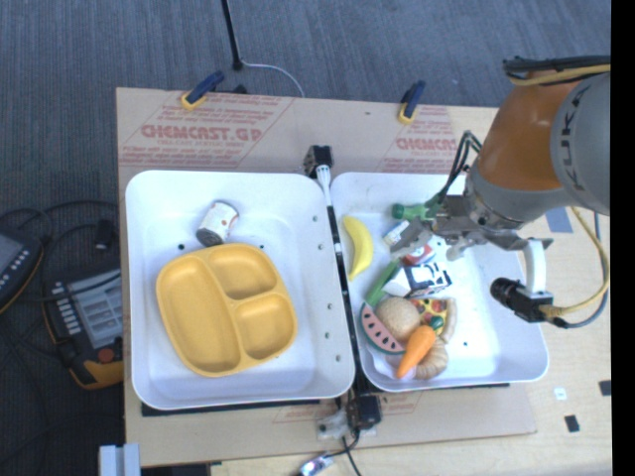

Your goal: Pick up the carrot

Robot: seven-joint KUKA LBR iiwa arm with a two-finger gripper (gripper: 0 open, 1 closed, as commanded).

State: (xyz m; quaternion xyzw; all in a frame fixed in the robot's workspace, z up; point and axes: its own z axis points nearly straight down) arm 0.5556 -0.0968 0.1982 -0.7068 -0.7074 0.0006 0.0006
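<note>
The orange carrot lies at the front of the right bin, resting against a bread roll and a pizza slice. My gripper hangs over the middle of the same bin, just behind a white and blue carton. It is well behind the carrot and apart from it. The grey arm with its orange band comes in from the upper right.
Also in the right bin are a banana, a watermelon slice and green pieces. The left bin holds a yellow divided plate and a small can. A cable connector hangs at the right.
</note>
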